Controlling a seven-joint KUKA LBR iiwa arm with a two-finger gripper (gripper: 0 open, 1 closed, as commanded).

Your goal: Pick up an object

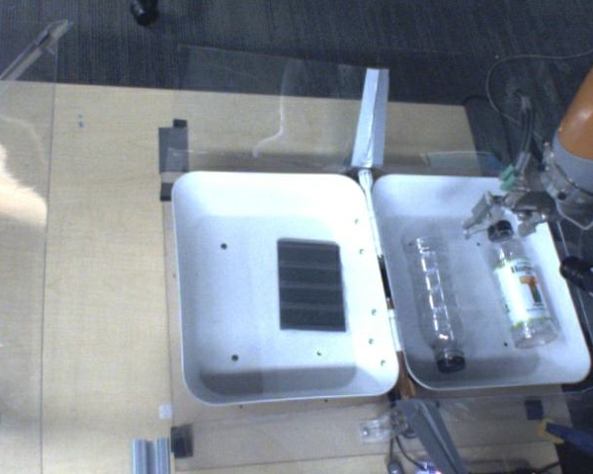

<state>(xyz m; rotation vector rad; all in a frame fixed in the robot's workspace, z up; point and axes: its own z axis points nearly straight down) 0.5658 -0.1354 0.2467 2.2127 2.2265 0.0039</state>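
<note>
My gripper (498, 215) hangs open over the far part of the right bin (573, 363). It sits just above the black-capped end of a clear labelled bottle (524, 299) that lies lengthwise along the bin's right side. A second clear bottle (435, 299) lies parallel to it on the left, its black cap (450, 361) toward the near rim. A dark ribbed rectangular block (311, 284) lies flat in the middle of the left bin (203, 265). Nothing is held between the fingers.
The arm with its orange band (585, 117) comes in over the right bin's far right corner. A grey upright strip (370, 117) stands behind the gap between the bins. Cables and brackets (425, 437) sit along the near edge.
</note>
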